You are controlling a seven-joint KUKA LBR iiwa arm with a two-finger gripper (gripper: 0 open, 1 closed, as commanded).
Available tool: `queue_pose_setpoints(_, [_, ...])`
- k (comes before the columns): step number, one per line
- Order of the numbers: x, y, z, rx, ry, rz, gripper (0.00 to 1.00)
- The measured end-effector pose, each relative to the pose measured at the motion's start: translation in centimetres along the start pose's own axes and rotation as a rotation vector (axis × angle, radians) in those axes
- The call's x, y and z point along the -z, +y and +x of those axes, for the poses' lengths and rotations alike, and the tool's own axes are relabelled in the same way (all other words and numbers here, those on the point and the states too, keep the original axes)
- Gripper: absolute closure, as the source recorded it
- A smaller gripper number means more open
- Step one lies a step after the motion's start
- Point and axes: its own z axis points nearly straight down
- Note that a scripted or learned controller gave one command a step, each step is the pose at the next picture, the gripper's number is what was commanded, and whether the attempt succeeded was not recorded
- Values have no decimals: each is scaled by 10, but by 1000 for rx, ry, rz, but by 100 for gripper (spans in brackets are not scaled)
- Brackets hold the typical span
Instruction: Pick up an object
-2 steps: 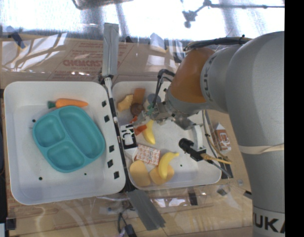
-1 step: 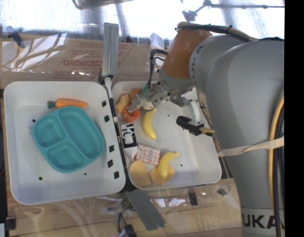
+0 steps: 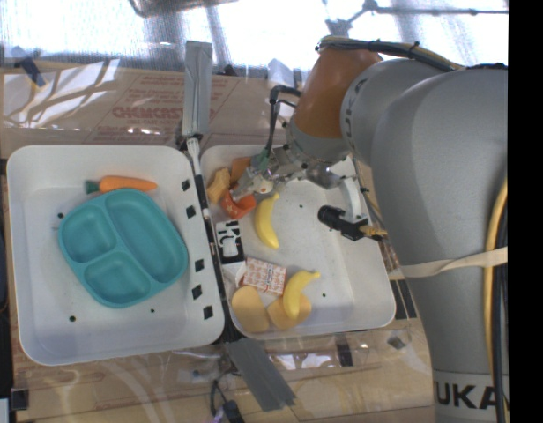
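Grey metal and an orange band mark the arm (image 3: pixel 412 166), which reaches in from the right and takes up much of that side. Two white bins are borne by the bench: the left bin (image 3: pixel 33 236) holds a teal divided plate (image 3: pixel 122 245) with a toy carrot (image 3: pixel 126 184) lying just beyond its far edge; the right bin (image 3: pixel 360 280) holds the clutter of toy food. The gripper (image 3: pixel 258 179) is seen low over the far left corner of the right bin, among a small heap of orange and red pieces (image 3: pixel 232 196). Whether the fingers are spread or closed cannot be told, since they merge with the heap, and nothing can be said to be held.

The step in hand is judged to be the reach and descent onto a target. The likeliest target is the heap itself, touching or just under the gripper; a yellow banana (image 3: pixel 267 223) lies just near of it. A second banana (image 3: pixel 295 291), two pale rounds (image 3: pixel 250 309) and a patterned card (image 3: pixel 264 277) lie at the near end, well apart from the gripper. A firm closing on one piece, then a straight lift, would be called for next; a crowded heap may let pieces slip.
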Motion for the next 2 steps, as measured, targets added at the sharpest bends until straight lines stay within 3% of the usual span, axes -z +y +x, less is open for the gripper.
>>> queue_pose_setpoints(1, [22,-8,14,-6,-2,-12,100])
queue_pose_setpoints(2, [90,22,87,-16,-2,-19,100])
